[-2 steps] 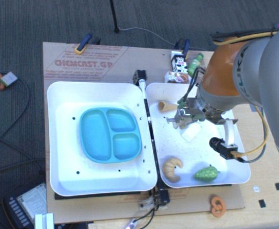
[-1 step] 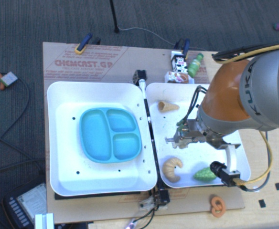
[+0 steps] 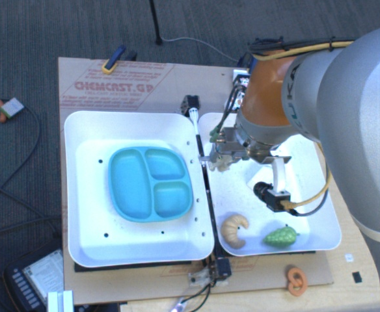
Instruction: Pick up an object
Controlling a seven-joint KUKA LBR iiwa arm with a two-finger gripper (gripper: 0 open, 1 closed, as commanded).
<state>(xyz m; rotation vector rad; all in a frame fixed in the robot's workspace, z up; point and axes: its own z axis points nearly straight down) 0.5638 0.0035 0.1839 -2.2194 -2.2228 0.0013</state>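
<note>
Blue three-compartment plate (image 3: 151, 182) lies flat in the left white bin (image 3: 86, 132), slightly skewed to its walls. Both bins sit on a brown board printed with red lettering (image 3: 115, 86); a blue-and-yellow clip (image 3: 114, 58) rests at the board's far edge, and an orange pretzel-shaped item (image 3: 297, 280) lies on the board's near edge, outside the right bin (image 3: 330, 229). On the grey carpet: a small grey-and-orange device (image 3: 10, 108) on a black cable to the left, a thin black pole (image 3: 153, 12) at top.
</note>
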